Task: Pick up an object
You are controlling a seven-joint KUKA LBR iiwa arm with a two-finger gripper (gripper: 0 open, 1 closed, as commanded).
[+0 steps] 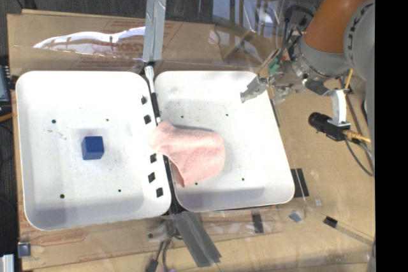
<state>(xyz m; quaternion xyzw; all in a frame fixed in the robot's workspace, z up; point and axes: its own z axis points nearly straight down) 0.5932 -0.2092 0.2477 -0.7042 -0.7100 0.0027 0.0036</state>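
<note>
Pink crumpled cloth lay in the right white bin, below and left of your gripper, draped over the divider. Farther left sat the small blue cube. You had grasped nothing yet; whether the tool was open, you couldn't tell. Descent, grip and lift remained.

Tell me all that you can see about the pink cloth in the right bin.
The pink cloth looks soft, like towel fabric, pale salmon in colour. It lies crumpled and loosely folded, not spread flat, on the floor of the right bin, in its left part. One corner climbs over the rim toward the divider between the two bins. Nothing lies on it. The gripper is apart from it, near the bin's far right corner.
</note>
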